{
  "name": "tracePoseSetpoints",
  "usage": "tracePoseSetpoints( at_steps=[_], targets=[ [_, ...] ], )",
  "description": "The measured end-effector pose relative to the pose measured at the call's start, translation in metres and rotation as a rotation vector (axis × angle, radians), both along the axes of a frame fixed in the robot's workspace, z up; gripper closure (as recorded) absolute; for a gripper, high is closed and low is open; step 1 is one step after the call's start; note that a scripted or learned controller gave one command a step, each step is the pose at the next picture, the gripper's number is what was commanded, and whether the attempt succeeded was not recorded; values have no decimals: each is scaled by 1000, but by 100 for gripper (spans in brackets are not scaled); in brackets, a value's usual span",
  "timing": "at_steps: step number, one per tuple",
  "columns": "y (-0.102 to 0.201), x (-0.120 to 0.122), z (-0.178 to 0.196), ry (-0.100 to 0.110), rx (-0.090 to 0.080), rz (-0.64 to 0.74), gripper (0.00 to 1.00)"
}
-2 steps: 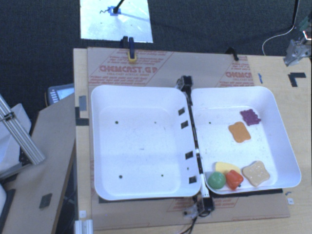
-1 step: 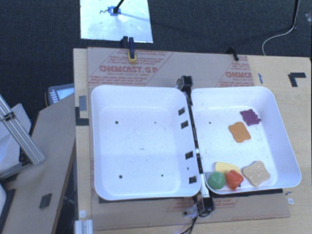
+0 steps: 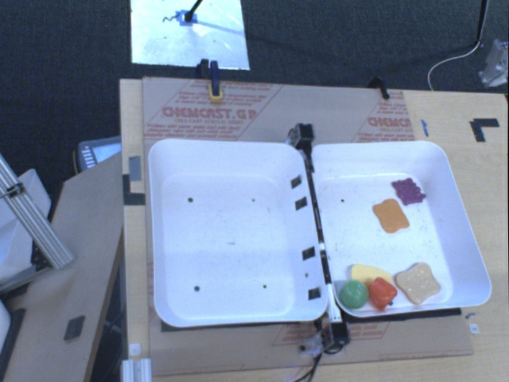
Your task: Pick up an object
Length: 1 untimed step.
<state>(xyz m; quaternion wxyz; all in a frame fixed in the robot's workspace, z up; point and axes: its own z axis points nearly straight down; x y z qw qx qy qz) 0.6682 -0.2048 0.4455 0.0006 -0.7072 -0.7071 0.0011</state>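
White plastic made up the two shallow bins: the left bin [image 3: 227, 229] and the right bin [image 3: 382, 173], butted together and clipped along their shared edge, likely to stop them sliding. Under them lay a board [image 3: 238, 110] printed "CHEMCAST". The candidates sat in the right bin: toast slice [image 3: 417, 282], orange piece [image 3: 390, 215], yellow wedge [image 3: 367, 273], purple cluster [image 3: 407, 190], green ball [image 3: 353, 294], red pepper [image 3: 382, 293]. The claw's state could not be told.
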Motion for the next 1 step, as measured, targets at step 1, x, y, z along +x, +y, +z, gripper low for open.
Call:
tracePoseSetpoints(
  at_steps=[1],
  targets=[
    [-1,0,-77,-1,0,2,100]
  ],
)
